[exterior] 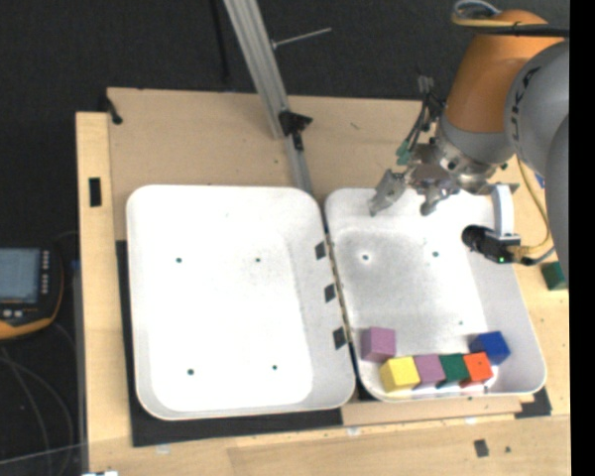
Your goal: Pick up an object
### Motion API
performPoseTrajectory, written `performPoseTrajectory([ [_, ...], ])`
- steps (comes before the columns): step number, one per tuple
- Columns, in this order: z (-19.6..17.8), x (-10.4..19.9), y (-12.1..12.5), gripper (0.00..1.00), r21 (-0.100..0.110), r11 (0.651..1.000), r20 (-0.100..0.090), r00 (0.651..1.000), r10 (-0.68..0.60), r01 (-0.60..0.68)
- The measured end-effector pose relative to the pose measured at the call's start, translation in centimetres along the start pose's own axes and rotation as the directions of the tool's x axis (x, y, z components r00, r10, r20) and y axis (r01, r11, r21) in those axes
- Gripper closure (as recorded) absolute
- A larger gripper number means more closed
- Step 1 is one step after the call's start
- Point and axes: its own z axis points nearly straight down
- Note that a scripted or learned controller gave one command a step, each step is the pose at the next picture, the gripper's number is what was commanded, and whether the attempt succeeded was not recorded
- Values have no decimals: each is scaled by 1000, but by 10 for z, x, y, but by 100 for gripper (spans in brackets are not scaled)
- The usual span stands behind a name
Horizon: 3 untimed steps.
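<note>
- Camera view: the end effector (409,198) hung over the far edge of the right bin (428,266), fingers spread wide with nothing between them.
- The blocks sat well apart from it, crowded along that bin's near edge: a purple block (378,343) a little apart, then a row of yellow block (400,373), mauve block (429,368), green block (453,367) and orange block (477,367) touching, with a blue block (492,345) just behind.
- They looked light, stiff and smooth-sided, probably unbreakable; the purple one seemed easiest to take, gripped across two opposite flat faces, since its sides stood free.
- No brand, label or writing could be read anywhere on the worktop (228,137).
</note>
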Motion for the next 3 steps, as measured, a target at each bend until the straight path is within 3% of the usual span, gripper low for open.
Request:
performPoseTrajectory([
  [1,-11,-1,1,100,-3,1000,1,1000,-3,3],
  [2,19,116,-61,100,5,1000,-4,1000,-5,5],
  [3,-56,182,-58,100,-8,1000,-5,1000,-6,6],
])
